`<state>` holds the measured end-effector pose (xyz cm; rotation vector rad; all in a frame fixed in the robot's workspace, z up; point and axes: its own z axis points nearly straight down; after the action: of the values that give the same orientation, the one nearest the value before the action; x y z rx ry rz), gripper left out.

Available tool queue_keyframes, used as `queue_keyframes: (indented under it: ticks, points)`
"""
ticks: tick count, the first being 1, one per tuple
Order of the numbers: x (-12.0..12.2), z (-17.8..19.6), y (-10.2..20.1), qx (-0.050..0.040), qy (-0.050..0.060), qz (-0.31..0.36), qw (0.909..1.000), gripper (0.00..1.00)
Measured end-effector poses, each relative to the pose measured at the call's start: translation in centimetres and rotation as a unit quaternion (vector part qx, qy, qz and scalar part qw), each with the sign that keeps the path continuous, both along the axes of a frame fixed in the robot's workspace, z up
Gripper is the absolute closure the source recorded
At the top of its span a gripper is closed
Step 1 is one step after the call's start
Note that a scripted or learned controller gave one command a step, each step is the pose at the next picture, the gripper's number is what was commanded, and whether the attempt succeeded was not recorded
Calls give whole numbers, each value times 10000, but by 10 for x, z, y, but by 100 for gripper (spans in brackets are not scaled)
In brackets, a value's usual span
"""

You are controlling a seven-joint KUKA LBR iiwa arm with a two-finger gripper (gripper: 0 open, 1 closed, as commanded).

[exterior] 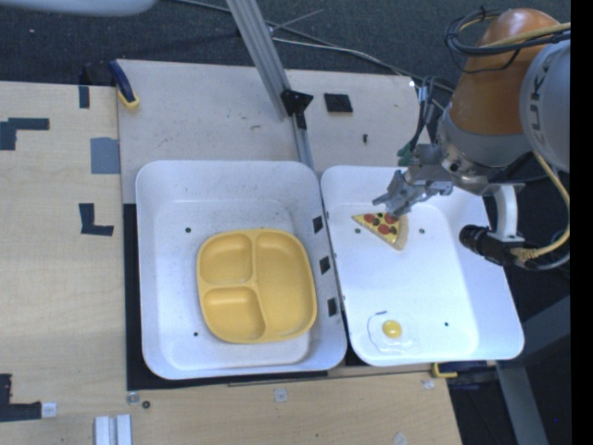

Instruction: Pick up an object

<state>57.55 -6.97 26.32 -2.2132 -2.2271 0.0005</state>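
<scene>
The gripper (pixel 394 202) hovers over the pizza slice (pixel 383 226), fingers apart (just); best lower squarely before closing.

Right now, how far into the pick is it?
Approach looks done: the tool sits low over the pizza slice in the right bin. In hand: nothing visibly lifted; the slice lies flat on the bin floor. Left: grasp and lift. The fried egg and the yellow divided plate lie untouched.
</scene>
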Motion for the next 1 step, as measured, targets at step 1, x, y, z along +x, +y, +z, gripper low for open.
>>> queue_keyframes:
  ticks: [1]
  points:
    - [-8,-19,52,-4,11,-5,10000,100]
